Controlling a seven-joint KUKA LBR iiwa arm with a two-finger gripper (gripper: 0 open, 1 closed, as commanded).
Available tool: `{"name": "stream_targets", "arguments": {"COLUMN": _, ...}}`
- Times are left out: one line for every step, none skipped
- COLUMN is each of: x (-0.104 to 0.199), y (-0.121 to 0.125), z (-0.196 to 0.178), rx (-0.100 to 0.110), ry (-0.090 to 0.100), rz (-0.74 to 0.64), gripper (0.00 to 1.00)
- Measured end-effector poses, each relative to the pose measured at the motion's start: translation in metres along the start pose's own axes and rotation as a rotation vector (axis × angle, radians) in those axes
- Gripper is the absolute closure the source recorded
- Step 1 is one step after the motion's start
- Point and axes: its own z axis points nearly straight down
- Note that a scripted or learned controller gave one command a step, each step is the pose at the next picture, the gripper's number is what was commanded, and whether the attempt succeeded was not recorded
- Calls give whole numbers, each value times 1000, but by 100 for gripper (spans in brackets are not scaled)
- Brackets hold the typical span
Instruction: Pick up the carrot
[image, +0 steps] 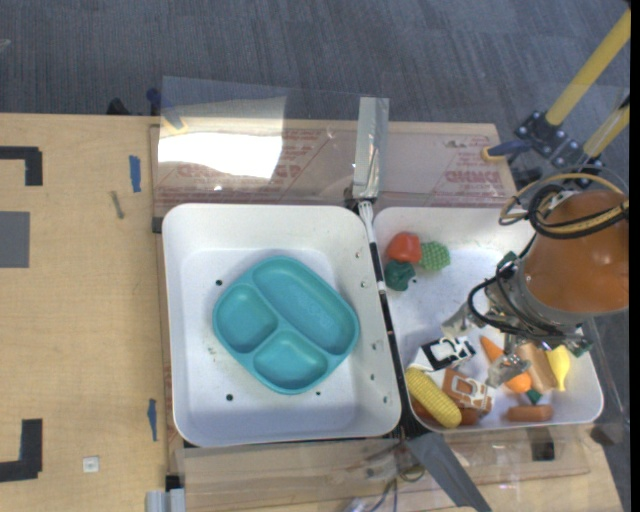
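The carrot (491, 348) shows as a small orange piece in the right bin (470, 225), near its front right corner. My gripper (510, 358) hangs straight over that spot, under the orange-banded wrist (580, 262), and covers part of the carrot. A second orange bit (518, 381) peeks out just below the gripper; I cannot tell whether it belongs to the carrot. The gripper is low among the toys and right beside the carrot.
Packed around the gripper are a corn cob (433, 397), a black-and-white toy (447, 351), a brown packet (468, 388), a yellow banana (558, 368) and a red sausage (528, 411). Red and green toys (412, 255) lie at the bin's back. The left bin (190, 300) holds a teal divided plate (285, 322).
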Motion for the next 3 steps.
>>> {"name": "stream_targets", "arguments": {"x": -4, "y": 8, "z": 15, "rx": -30, "ry": 10, "rz": 48, "gripper": 0}}
{"name": "stream_targets", "arguments": {"x": -8, "y": 6, "z": 3, "rx": -24, "ry": 0, "rz": 49, "gripper": 100}}
{"name": "stream_targets", "arguments": {"x": 14, "y": -12, "z": 2, "rx": -54, "ry": 16, "rz": -285, "gripper": 100}}
